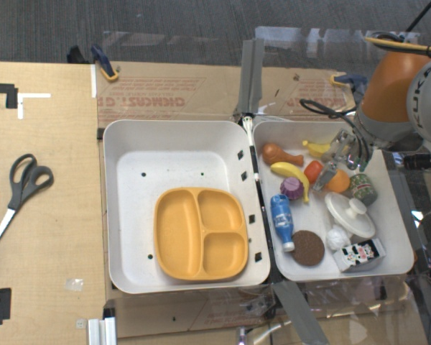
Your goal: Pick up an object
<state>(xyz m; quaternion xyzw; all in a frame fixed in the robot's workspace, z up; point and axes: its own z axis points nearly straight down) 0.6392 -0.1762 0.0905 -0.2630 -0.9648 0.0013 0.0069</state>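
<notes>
**Gripper low over the toy food in the right bin, nothing yet lifted**

The gripper (339,162) hangs over the far half of the right bin (402,221), which sits at the right end of the desk (43,135). Its tip is down among a tight cluster: an orange fruit (338,182) just below it, a red piece (312,171) touching that on the left, and a small yellow banana (317,148) near the bin's far wall. Whether the jaws are released or clenched cannot be told; the metal parts blur together and no item shows clearly between them.

The likeliest target, judging by position, is the orange fruit or the red piece. Other candidates lie well apart toward the near edge: a blue bottle (281,221), a brown disc (308,247), a white lid (350,215) and a black-and-white carton (360,254). A larger banana (287,172) and a purple item (293,187) lie toward the bin's left wall.

To do this step well, I would centre the jaws on one item alone, not the seam between the fruit and the red piece, since a round toy will squirt sideways if pinched off-centre. Descend straight, close fully, then lift vertically and confirm the item rises.

The left bin (122,192) holds a yellow divided tray (201,232).
</notes>
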